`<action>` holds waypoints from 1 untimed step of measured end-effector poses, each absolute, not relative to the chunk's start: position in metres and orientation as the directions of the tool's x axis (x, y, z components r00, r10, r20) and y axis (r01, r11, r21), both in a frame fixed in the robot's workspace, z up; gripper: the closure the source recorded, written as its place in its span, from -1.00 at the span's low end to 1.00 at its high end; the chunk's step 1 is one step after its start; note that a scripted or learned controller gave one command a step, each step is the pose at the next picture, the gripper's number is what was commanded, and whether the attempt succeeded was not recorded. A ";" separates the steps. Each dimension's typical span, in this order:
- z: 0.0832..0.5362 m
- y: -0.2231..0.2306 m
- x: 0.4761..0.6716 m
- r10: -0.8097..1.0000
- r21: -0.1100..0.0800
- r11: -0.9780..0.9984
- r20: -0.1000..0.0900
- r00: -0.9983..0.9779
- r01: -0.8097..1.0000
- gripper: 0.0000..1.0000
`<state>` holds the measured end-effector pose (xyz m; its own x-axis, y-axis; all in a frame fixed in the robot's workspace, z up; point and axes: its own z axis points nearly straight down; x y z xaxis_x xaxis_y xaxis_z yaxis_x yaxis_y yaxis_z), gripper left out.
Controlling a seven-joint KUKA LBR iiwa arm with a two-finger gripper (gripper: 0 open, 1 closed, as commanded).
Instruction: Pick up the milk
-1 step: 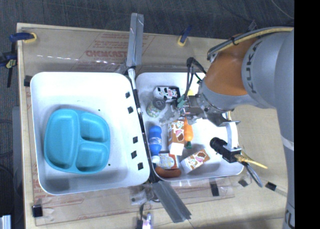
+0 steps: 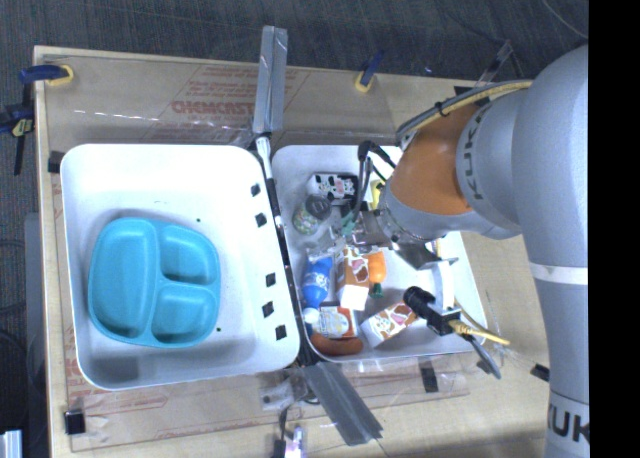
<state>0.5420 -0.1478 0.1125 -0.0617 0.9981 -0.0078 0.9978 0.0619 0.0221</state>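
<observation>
- The milk (image 2: 333,184) lies at the top end of the right bin (image 2: 296,178).
- The claw (image 2: 358,230) is down in that bin, near it.
- I cannot tell if it is wide or narrow.

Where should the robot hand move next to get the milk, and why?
Probably a short shift toward the far wall of the right bin. The gripper hangs over the bin's cluttered middle, while the black-and-white spotted carton, likely the milk, lies beside it, nearer that wall. Lining up above the carton first seems wise before going down.
</observation>
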 end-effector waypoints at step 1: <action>0.099 -0.163 0.634 0.996 0.007 0.086 -0.003 -0.085 0.996 -1.00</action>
